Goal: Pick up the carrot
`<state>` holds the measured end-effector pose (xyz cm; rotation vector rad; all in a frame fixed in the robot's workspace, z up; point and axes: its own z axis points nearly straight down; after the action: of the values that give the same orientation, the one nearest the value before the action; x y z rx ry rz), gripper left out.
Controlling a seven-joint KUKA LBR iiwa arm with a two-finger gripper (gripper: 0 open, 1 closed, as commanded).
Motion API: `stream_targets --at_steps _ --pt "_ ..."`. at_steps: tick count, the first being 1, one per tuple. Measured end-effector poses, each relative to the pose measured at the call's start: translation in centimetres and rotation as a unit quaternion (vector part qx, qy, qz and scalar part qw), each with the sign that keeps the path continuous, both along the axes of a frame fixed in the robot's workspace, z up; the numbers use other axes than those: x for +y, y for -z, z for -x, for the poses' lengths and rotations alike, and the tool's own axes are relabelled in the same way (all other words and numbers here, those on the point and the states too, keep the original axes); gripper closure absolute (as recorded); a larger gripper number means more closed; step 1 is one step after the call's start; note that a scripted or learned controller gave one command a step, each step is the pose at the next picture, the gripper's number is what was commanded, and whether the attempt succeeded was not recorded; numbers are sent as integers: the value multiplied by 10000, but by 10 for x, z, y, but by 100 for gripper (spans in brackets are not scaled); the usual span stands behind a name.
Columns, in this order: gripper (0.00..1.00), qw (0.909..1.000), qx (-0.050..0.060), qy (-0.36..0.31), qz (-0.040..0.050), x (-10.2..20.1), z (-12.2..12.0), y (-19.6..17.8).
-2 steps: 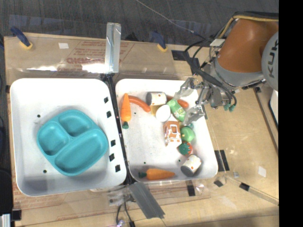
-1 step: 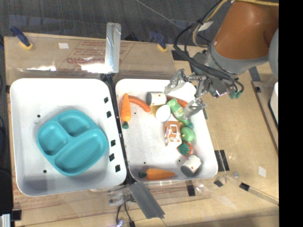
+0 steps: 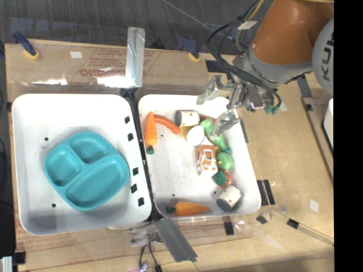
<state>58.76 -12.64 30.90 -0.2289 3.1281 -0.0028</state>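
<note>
— Carrot (image 3: 150, 130)?
— Upright along left wall of right bin (image 3: 170, 174); a second (image 3: 190, 209) flat by front wall.
— Jaws (image 3: 218, 103)?
— Spread, nothing between, over bin's far right corner.

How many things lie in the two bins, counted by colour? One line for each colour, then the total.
Orange: 3, carrot, carrot, bent piece
White: 3, cup, egg, cup
Green: 3, near
Orange-white: 1, carton
Green-red: 1, piece
Teal: 1, plate
Total: 12
</note>
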Motion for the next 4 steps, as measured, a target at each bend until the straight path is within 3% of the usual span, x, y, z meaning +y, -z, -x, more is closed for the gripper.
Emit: stream_targets --at_steps 1,2,3,4 --pt "0 9948 31 1016 -9 -3 -4 49" --pt "0 9658 55 2593 -10 14 -17 151" --pt "0 9921 8 1257 -13 80 -13 116" --pt "0 9921 10 1254 -11 80 -13 116"
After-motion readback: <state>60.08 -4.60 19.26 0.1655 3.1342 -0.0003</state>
